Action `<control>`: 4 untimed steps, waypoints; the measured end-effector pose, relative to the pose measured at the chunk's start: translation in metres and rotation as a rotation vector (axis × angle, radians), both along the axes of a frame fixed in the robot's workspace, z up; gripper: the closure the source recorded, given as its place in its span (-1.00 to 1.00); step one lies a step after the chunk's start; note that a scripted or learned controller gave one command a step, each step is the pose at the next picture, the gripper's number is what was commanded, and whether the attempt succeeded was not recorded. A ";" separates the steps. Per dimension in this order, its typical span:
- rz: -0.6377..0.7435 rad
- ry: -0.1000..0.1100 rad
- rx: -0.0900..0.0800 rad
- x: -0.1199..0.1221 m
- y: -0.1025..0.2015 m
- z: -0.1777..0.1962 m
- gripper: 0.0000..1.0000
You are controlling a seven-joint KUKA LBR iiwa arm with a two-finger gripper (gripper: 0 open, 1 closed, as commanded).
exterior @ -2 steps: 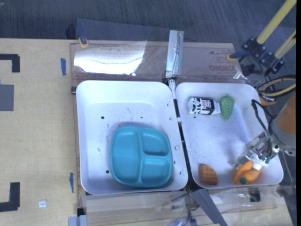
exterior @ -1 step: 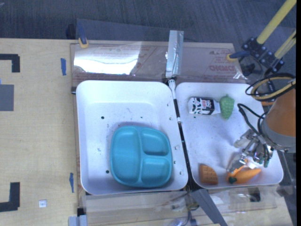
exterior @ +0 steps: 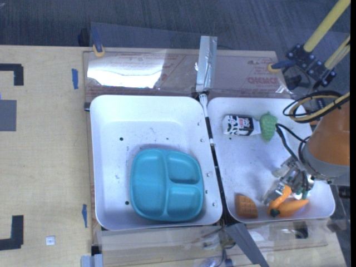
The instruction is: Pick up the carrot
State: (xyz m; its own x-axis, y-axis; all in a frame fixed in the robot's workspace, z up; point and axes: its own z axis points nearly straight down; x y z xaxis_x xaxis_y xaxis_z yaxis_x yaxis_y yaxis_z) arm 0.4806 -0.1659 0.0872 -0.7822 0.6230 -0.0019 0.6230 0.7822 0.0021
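Observation:
The carrot [exterior: 292,206] is orange with a green stub at its left end. It lies in the right bin [exterior: 245,160] close to the front right corner. My gripper [exterior: 286,187] is down in that bin, directly over the carrot's left half and touching it or nearly so. An orange patch shows right under the gripper's tip. The arm's wrist, with its orange band [exterior: 334,141], comes in from the right above it.
A brown bread-like piece [exterior: 246,205] lies just left of the carrot. A black-and-white carton [exterior: 239,125] and a green item [exterior: 268,125] sit at the back of the right bin. The left bin [exterior: 111,121] holds a blue divided plate [exterior: 166,185].

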 end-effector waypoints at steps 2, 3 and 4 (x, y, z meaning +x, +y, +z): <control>-0.311 -0.017 -0.001 0.006 -0.040 0.012 1.00; -0.447 -0.005 0.000 0.001 0.008 0.088 1.00; -0.461 0.000 0.001 0.000 0.029 0.088 1.00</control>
State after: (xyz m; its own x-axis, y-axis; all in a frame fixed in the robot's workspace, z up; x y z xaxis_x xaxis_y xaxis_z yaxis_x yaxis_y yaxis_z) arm 0.4808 -0.1366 0.1752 -0.4233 0.9060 -0.0014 0.9060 0.4233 0.0031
